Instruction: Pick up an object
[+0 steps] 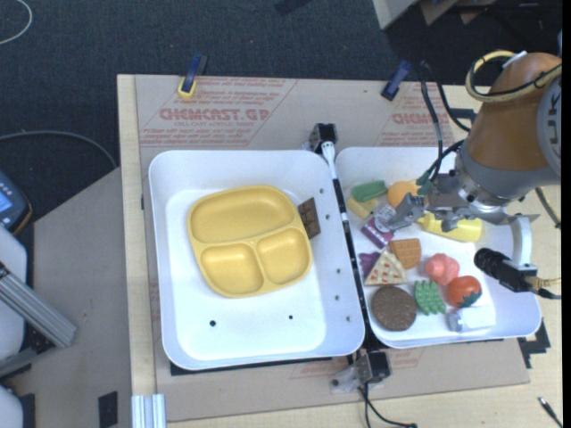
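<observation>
While the toy food is lying crowded in the right bin (526, 315), the brown cookie (393, 308) nearest the camera is being left alone; farther back, the gripper (403, 210) is being lowered, its fingers' spacing unreadable, and one uncrowded piece should be singled out.
</observation>
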Tool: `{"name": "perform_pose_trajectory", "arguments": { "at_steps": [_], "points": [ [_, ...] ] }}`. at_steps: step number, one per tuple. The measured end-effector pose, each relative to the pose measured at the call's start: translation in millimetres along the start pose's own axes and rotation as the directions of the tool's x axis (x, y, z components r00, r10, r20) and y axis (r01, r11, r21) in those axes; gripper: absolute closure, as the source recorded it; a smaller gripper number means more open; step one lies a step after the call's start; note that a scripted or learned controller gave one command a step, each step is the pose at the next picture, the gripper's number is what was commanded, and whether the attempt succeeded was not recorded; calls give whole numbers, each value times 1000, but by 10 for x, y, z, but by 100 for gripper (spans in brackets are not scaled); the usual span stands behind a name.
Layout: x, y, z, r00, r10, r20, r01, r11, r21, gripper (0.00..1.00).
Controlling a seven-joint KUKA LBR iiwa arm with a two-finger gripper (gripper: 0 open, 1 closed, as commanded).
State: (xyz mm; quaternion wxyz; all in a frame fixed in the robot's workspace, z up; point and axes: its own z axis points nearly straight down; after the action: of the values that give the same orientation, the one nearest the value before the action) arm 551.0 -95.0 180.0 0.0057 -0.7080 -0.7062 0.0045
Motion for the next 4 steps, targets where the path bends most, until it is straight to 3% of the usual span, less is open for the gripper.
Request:
{"name": "perform_pose_trajectory", "arguments": {
  "at_steps": [1, 3, 4],
  "points": [
    [2, 31, -71, 1000, -3, 1, 3, 1000, -14, 0],
    [13, 14, 871, 1000, -2, 2, 2, 1000, -14, 0],
    [14, 17, 750, 1000, -1, 2, 1, 1000, -17, 100]
  ]
}}
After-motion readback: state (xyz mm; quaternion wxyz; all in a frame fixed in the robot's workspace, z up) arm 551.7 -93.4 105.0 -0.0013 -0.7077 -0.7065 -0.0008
